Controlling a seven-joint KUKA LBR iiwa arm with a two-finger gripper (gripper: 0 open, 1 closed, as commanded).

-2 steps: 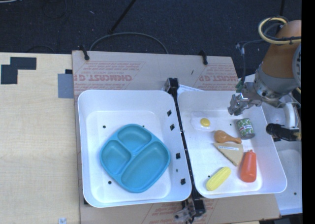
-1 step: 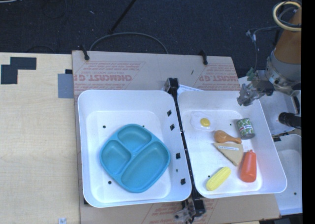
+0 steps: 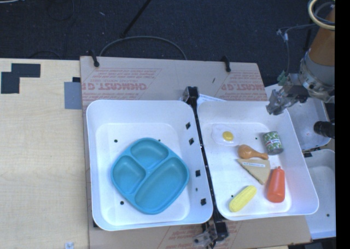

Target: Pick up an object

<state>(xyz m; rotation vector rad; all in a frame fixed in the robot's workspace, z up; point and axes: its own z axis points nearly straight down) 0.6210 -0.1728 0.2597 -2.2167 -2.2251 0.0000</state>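
The gripper [image 3: 279, 102] is observed at the upper right corner of the right bin [image 3: 306, 157], above its far rim, carried by the grey arm [image 3: 321, 51] with the orange band. Nothing is seen between it and the bin floor, and no object is held. Whether it is open or closed cannot be told; at this slant it is dark and too small to resolve.

Six toy food items are recorded in the right bin: a fried egg [image 3: 225, 135] at upper left, a green can [image 3: 272, 142] at upper right, a chicken drumstick [image 3: 251, 152] just beside the can's lower left, a cheese wedge [image 3: 257, 171] touching the drumstick from below, a red ketchup bottle [image 3: 276, 184] at lower right, and a corn cob [image 3: 242, 198] at lower centre. A blue divided plate [image 3: 150, 174] is noted in the left bin [image 3: 109, 116], well apart from the gripper.

The green can is judged the nearest candidate: it lies almost straight below the gripper in the view, toward the near side of the bin. It appears tilted or on its side, long axis roughly up-down in the view. The bottle lies further along the same line, its long axis also near vertical. The task is judged not yet begun; a descent and a short travel toward the near side are required.
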